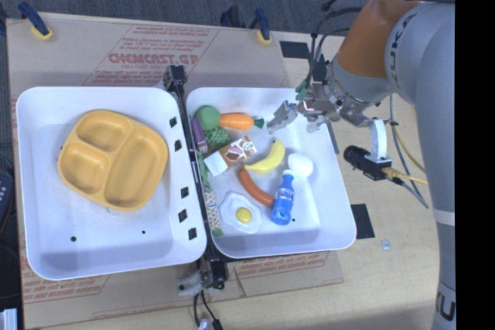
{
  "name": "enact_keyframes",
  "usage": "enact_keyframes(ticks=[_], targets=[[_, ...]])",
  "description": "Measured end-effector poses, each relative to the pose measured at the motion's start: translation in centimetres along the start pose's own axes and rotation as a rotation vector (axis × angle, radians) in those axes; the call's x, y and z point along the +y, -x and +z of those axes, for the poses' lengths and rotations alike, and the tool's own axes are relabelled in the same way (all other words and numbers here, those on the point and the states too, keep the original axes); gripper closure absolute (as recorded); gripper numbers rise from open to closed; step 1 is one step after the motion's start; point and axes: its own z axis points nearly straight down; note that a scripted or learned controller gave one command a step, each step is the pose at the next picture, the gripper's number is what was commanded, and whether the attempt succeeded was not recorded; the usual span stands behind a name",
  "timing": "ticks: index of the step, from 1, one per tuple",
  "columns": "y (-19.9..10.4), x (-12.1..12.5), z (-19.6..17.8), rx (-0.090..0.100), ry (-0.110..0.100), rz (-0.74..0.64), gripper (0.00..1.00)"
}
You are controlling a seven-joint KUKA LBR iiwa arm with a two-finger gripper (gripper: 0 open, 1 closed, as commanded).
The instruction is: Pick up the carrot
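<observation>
The grey arm (421, 50) with its orange band fills the upper right of the frame, cut off at the right edge. Its gripper (298, 110) hangs over the upper right part of the right bin (329, 224); the fingers look spread apart with nothing between them, though they are small and hard to read. One carrot (236, 120) lies in the upper part of that bin, left of the gripper and apart from it, beside a green ball (206, 117). Below lie one banana (267, 159), one sausage (254, 187), one fried egg (240, 213), one blue bottle (283, 199). The left bin (46, 243) holds one yellow divided plate (113, 159).
</observation>
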Motion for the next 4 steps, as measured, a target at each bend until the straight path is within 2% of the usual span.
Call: enact_keyframes(ticks=[1, 2, 3, 4], targets=[[-6.2, 6.0, 9.9, -0.006, -0.005, -0.173, 0.00], [-6.3, 6.1, 8.9, -0.003, -0.004, -0.177, 1.00], [-16.4, 3.3, -0.5, 0.000, 0.002, -0.072, 1.00], [-12.8, -1.1, -6.7, -0.001, 0.002, -0.016, 1.00]])
